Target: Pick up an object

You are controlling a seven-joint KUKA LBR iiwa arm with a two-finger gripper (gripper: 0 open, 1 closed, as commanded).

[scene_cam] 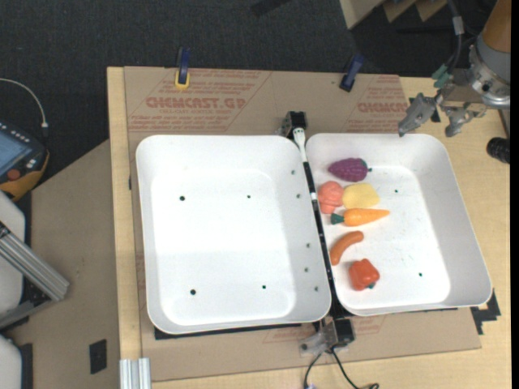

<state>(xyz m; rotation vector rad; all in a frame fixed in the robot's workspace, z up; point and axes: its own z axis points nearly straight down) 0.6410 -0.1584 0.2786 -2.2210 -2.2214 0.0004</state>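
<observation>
Several toy foods lie in the right bin near its left wall: a purple bunch of grapes, a pink peach, a yellow lemon, an orange carrot, a brown-orange sausage and a red pepper. My gripper hangs above the right bin's far right corner, well away from the foods. Its fingers are spread open with nothing between them.
The left bin stands beside the right one, with a black hinge strip between them. Both rest on a cardboard sheet held by clamps at the back. A device with a blue screen sits at the far left.
</observation>
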